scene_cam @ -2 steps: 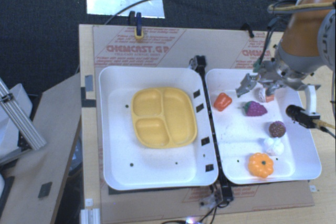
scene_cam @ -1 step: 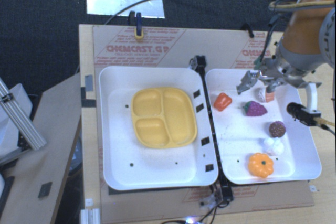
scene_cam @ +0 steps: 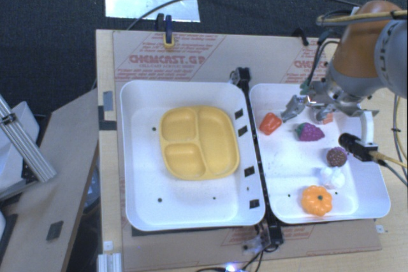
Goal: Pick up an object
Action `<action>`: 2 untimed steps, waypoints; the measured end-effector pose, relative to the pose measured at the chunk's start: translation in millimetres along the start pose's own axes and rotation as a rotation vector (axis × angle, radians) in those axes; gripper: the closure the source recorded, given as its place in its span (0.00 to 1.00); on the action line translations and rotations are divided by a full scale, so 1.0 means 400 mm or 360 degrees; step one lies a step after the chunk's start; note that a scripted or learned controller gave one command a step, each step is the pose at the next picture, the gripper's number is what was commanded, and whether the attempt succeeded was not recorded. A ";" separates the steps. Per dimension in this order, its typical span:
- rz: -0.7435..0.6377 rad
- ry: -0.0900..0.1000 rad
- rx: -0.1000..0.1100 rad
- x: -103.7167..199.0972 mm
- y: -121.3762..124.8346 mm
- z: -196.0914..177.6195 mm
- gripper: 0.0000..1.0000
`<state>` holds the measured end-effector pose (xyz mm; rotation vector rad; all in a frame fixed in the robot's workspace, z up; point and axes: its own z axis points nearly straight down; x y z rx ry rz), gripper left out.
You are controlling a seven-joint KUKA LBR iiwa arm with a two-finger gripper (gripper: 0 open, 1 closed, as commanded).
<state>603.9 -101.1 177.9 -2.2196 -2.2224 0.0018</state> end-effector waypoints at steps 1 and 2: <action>0.0001 0.0001 0.0002 -0.021 -0.014 0.131 0.00; -0.0004 -0.0006 -0.0048 -0.021 0.008 0.170 0.00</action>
